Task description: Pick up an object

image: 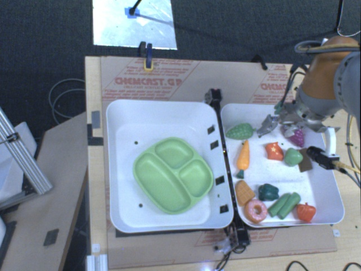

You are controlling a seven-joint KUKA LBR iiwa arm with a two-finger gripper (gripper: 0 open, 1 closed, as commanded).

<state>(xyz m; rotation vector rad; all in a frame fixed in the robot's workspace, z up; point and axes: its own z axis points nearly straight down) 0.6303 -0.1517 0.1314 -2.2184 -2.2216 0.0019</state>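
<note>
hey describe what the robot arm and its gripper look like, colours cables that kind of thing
The arm is bulky and rounded, with grey casing and a broad orange band above the wrist. Thin dark cables loop around that band and run down toward the wrist. The gripper is a small metallic grey piece with slim, pointed fingers. No lettering or markings are readable on either.

Dark carpet floor point(45, 33), cardboard-topped bench point(186, 75)
</note>
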